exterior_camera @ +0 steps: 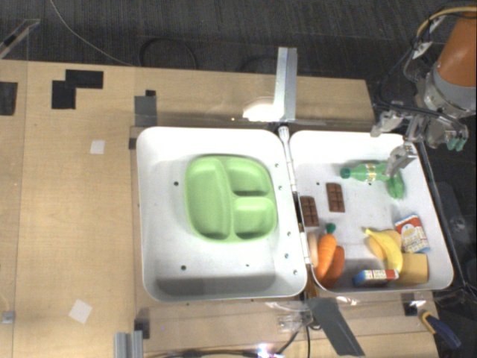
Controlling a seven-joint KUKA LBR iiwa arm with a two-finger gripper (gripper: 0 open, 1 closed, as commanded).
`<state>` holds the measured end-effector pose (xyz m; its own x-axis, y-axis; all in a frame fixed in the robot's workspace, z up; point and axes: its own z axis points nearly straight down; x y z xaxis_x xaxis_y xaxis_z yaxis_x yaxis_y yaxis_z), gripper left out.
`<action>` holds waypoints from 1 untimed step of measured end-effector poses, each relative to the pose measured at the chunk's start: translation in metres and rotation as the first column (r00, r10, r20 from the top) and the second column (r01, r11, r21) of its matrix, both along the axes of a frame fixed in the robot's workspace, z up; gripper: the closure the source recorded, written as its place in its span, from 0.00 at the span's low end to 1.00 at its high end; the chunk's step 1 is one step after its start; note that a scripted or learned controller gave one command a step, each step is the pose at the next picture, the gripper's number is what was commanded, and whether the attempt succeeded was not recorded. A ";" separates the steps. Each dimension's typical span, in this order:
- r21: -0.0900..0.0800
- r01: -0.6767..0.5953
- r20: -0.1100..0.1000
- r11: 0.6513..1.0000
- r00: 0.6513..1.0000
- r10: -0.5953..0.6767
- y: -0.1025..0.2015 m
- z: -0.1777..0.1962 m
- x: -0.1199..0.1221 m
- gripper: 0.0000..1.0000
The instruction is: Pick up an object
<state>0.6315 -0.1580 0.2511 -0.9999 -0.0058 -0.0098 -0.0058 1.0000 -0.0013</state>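
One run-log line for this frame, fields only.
arm: over right bin far corner | gripper: above green bottle, nothing visibly held | left bin: green tray | grasp: not yet

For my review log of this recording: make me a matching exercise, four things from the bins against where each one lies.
Things:
1. green tray
2. green bottle
3. carrot
4. banana

Places:
A. right bin, lower left, near the divider
B. right bin, upper part, beside the gripper
C. middle of the left bin
D. right bin, lower right, next to a small carton

Pairs: 1-C, 2-B, 3-A, 4-D
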 end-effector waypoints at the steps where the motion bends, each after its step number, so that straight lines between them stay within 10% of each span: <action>1: -0.001 0.047 0.005 0.999 0.999 -0.047 -0.011 -0.152 -0.046 0.00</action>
